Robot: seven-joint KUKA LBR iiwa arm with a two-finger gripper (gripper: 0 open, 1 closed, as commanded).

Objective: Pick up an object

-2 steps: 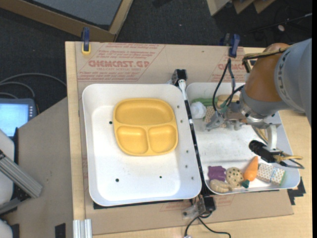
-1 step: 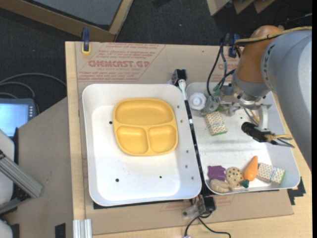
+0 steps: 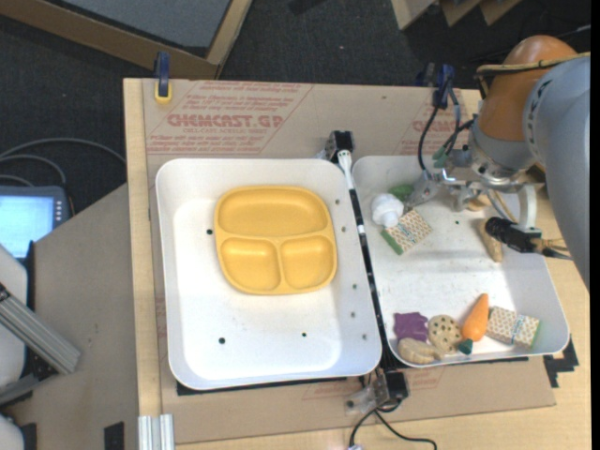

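While red print reading "CHEMCAST" runs across the desk (image 3: 225, 111), the gripper (image 3: 461, 181) hangs in the right bin's (image 3: 553, 317) far end; its state I cannot tell. Toy foods, including a carrot (image 3: 477, 317), lie at the near end.

Yellow divided plate (image 3: 276, 238) in the left bin (image 3: 187, 279) — toy food (image 3: 466, 324) in the right bin (image 3: 544, 293).

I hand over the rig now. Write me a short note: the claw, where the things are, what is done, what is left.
Claw: over the top of the right bin, near the white ball and checkered block. Whether it is open or shut cannot be told; nothing is seen in it.
Things: carrot, cookie, purple piece and others lie at the right bin's lower edge. The yellow tray sits in the left bin.
Done: no pick seen.
Left: grasp and lift one object.
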